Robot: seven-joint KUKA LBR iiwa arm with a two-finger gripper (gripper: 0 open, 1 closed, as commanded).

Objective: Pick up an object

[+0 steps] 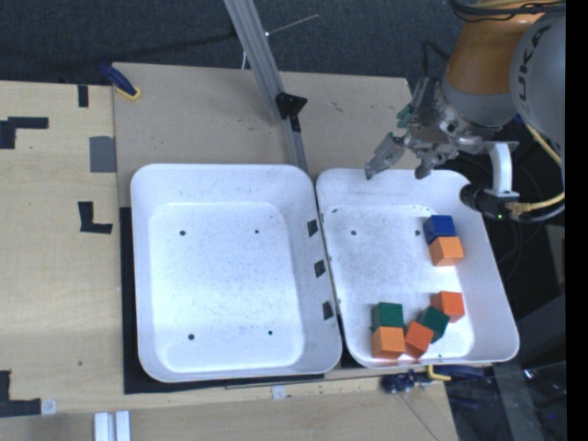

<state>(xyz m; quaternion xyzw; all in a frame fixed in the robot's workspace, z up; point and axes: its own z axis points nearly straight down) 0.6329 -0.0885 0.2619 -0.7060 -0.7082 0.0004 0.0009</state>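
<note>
**Arm poised over the far rim of the right bin, nothing yet in its grip**

The gripper point(401, 165) hangs above the far edge of the right bin point(363, 338), its 2 fingers spread apart with nothing between them. Every candidate object lies on the near side of the jaws, down inside that bin. The left bin point(147, 246) sits off to the side, well apart from the jaws.

Nearest to the jaws is a blue block point(440, 227) with an orange block point(446, 251) touching its near face. Farther from the jaws, by the near wall, 5 more blocks cluster: a green block point(388, 314) touching an orange one point(388, 341), a second orange block point(418, 337), a dark green block point(435, 322) and another orange block point(448, 304).

To do the step well, the arm would probably do best to choose the blue and orange pair, since it is closest and less crowded. The pair's long axis runs roughly away from and toward the jaws, slightly slanted. Closing across the pair's short width, fingers on the 2 free side faces of 1 block, looks safest; closing along the long axis would likely catch both blocks or push them apart. The blocks themselves look about cubic, so no single block has a clear long axis. The cluster is tightly packed, and fingers descending there risk landing on a neighbour.
</note>
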